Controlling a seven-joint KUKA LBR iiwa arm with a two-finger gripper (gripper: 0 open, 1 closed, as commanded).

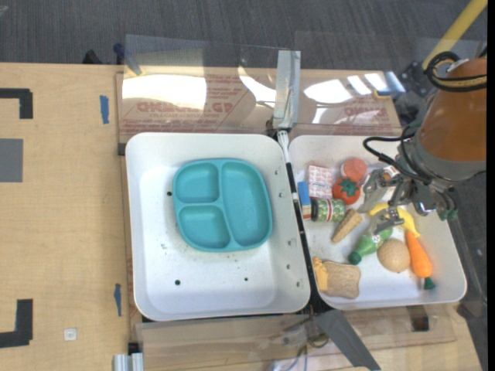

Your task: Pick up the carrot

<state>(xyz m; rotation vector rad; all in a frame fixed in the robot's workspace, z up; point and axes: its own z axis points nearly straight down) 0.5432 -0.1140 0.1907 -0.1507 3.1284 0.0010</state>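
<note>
Tool, state unclear, hovers beside carrot lying lengthwise, green end nearest the camera.

the carrot is lying flat on the floor of the right bin, just below and a touch to the right of the gripper, close under it but apart from its fingers. it's showing bright orange along a short tapered body, and it's wearing a small green tip at its lower end, the end pointing away from the gripper. it's stretching up and down the bin with a slight slant, its upper end sitting nearest the gripper, its lower end reaching toward the bin's near right corner.
</note>
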